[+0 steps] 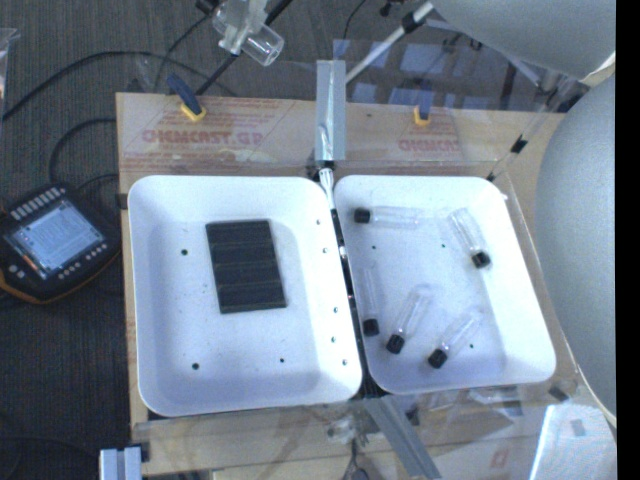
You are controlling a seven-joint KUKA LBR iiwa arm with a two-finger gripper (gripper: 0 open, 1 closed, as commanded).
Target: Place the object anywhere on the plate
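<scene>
A black ribbed rectangular plate (245,265) lies flat in the middle of the left white bin (160,368). Several clear tubes with black caps lie scattered in the right white bin (520,358). One tube (392,215) is at the bin's back left and another tube (467,236) at the back right. A third tube (369,293) lies along the left wall, and two more sit near the front. The arm's grey links (590,218) bulk large along the top right and right side, above the right bin's edge.
A metal divider bar (329,118) stands behind the seam between the bins. A small clamp with a clear cylinder (250,23) hangs beyond the bench's back left. A handheld pendant (52,240) lies on the floor to the left. Yellow clips (190,108) pin the bench board.
</scene>
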